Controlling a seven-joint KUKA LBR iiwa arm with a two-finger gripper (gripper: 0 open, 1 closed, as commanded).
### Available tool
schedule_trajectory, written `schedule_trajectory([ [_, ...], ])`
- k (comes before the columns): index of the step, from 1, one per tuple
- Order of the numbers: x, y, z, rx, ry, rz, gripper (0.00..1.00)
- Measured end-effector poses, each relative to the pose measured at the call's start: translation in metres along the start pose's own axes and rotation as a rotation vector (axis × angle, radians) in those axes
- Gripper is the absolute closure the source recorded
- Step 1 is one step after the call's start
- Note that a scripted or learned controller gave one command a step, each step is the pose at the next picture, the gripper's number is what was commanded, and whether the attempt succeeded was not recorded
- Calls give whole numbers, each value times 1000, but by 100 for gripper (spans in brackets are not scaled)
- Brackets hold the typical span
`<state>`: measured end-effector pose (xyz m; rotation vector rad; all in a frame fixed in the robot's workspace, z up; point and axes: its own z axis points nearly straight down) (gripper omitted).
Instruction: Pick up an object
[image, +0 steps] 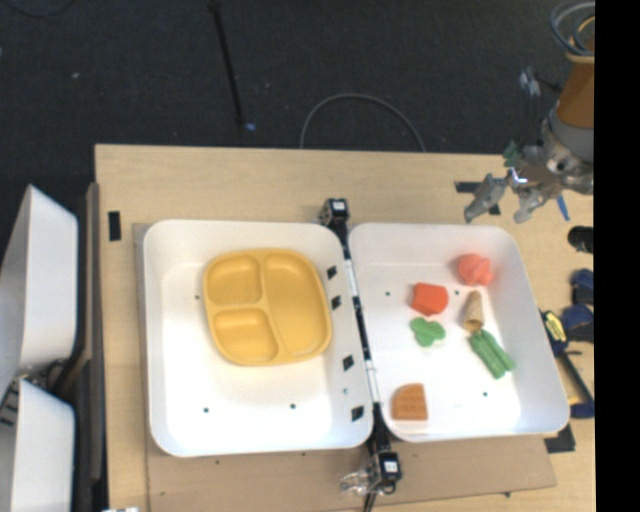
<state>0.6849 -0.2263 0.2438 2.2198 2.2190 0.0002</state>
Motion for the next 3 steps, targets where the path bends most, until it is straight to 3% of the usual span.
schedule_trajectory([
  [1,2,-1,62,5,1,-3,0],
  [3,0,-7,143,6,4,-3,0],
])
